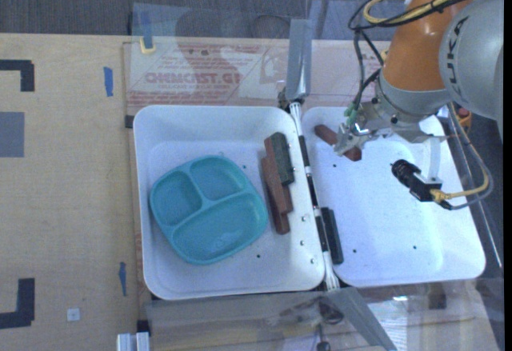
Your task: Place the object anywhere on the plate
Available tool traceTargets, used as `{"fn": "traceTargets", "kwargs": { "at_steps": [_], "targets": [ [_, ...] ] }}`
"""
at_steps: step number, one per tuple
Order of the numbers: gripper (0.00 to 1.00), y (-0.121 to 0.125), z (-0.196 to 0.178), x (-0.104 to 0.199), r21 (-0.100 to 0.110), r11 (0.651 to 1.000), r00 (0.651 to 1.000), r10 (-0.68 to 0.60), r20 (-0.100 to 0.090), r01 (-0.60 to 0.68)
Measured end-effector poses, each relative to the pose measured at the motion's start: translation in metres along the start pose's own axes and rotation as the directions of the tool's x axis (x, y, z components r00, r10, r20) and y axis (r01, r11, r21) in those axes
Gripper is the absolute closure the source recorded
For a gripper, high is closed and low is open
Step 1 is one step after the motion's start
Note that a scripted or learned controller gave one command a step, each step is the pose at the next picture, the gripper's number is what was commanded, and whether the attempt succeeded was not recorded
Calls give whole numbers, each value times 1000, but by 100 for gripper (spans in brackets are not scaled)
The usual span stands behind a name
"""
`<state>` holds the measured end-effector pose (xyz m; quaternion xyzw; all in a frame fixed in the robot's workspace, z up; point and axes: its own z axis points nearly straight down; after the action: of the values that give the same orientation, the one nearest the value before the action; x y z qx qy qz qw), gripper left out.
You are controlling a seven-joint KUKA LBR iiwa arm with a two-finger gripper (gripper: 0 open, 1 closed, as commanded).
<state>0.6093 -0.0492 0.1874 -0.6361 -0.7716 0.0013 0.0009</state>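
A wooden counter (64, 181) seen from above carries two shallow white bins side by side.

The left bin (160, 121) holds a teal plate (208, 209) divided into three compartments, lying toward the bin's left and middle. Just right of the plate, along the bin's right wall, lie two long narrow blocks: a brown one (276, 201) stretching from the middle toward the near side, and a dark green one (280, 156) resting partly over its far end. Neither block touches the plate.

The right bin (384, 245) has mostly bare white floor. At its far left corner lies a small reddish-brown object (326, 134), on the bin floor, well apart from the plate and separated from it by the walls between the bins.

A grey robot arm (448, 37) with an orange band reaches in from the right, over the far part of the right bin. Its gripper (352, 141) hangs just beside the brown object, with a brownish piece showing at its tip. Whether the jaws are wide, narrow or clamped on anything cannot be told from this angle. A black cable fitting (412, 180) with a yellow end hangs below the arm, over the middle of the right bin.
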Motion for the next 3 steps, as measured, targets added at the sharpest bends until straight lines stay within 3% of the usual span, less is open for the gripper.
{"fn": "traceTargets", "kwargs": {
  "at_steps": [1,2,3],
  "targets": [
    [100,-28,2,56,1,980,980,-197,10,197],
    [100,-63,3,123,-3,922,922,-388,1,388],
    [100,-32,32,183,-5,996,996,-94,1,94]
  ]
}}
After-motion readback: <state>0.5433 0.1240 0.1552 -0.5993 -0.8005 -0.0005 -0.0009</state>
